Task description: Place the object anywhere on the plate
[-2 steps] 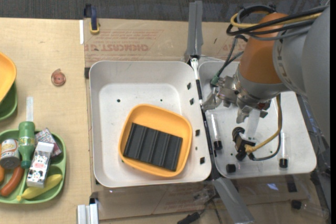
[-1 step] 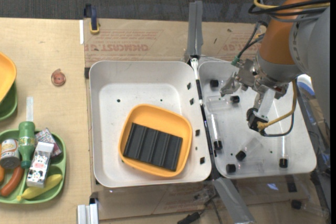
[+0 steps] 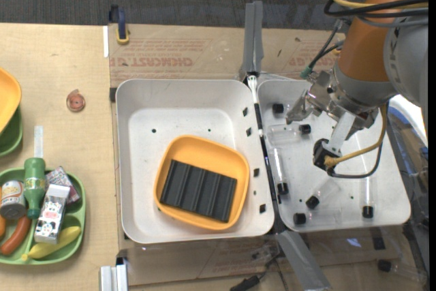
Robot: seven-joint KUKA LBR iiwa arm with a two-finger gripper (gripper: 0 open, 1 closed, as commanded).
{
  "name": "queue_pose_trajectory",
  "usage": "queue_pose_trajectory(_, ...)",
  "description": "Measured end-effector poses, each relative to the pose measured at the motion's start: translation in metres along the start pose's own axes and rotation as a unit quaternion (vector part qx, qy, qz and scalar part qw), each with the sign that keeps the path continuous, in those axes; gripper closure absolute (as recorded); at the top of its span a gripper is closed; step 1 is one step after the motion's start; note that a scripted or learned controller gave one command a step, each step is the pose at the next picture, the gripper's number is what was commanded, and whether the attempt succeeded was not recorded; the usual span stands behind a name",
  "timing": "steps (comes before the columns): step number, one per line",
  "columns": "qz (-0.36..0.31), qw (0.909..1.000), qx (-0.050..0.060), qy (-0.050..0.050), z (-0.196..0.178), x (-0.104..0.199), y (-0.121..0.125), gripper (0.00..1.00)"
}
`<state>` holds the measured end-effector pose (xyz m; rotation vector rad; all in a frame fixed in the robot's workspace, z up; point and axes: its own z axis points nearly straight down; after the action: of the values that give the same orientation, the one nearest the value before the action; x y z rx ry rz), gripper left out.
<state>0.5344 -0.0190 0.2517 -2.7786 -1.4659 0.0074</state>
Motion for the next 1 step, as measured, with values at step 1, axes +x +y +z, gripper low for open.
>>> queue_pose_trajectory(1, 0.055, 0.9985, 0.001, 0.000, -0.0189, -0.0002, -0.0391, 0.00)
